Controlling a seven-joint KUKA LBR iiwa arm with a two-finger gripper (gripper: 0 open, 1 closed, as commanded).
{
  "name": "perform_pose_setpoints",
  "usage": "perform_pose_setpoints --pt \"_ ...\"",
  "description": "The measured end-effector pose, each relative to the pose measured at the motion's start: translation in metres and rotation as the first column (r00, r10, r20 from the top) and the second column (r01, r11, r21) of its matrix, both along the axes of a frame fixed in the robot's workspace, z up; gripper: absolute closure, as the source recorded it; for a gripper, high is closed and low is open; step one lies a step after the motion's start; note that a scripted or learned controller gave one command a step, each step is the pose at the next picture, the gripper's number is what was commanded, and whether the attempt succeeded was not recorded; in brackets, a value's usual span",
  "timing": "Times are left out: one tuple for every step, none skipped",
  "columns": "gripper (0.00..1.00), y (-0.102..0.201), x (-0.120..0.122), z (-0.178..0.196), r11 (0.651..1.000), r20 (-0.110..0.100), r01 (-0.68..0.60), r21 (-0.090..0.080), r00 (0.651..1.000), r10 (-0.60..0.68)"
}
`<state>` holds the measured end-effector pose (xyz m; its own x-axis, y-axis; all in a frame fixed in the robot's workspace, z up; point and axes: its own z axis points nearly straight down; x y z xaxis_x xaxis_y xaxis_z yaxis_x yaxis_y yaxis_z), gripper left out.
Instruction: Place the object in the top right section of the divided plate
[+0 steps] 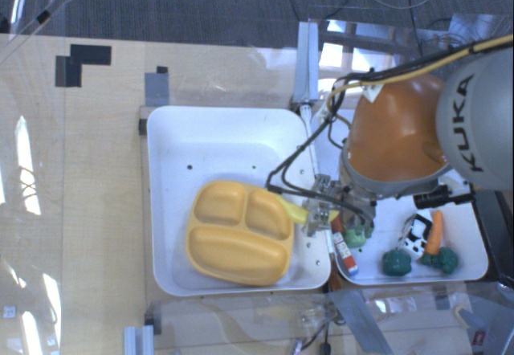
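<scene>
Your pincer: sits over the rim between the bins, clamped on a yellow banana-like object. Divided plate: yellow, lying in the left bin, just left of the pincer, its top right section nearest. Right of the pincer you have a carrot and broccoli.

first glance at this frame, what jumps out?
The big grey arm with its orange band fills the right side, over the seam between the two white bins. Next, the yellow divided plate low in the left bin. Small toys, including a carrot and broccoli, cluster at the right bin's near edge.
</scene>
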<state>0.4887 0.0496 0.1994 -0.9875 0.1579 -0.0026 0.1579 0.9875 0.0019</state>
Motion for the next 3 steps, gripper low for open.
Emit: perform_pose_setpoints --pt "1.00 0.000 0.093 0.055 0.997 0.005 0.083 0.001 0.997 -0.083" --pt "1.00 0.043 0.071 0.082 0.895 0.002 0.446 0.003 0.895 -0.446" --pt "1.00 -0.023 0.102 0.010 0.869 0.000 0.495 0.000 0.869 -0.495"
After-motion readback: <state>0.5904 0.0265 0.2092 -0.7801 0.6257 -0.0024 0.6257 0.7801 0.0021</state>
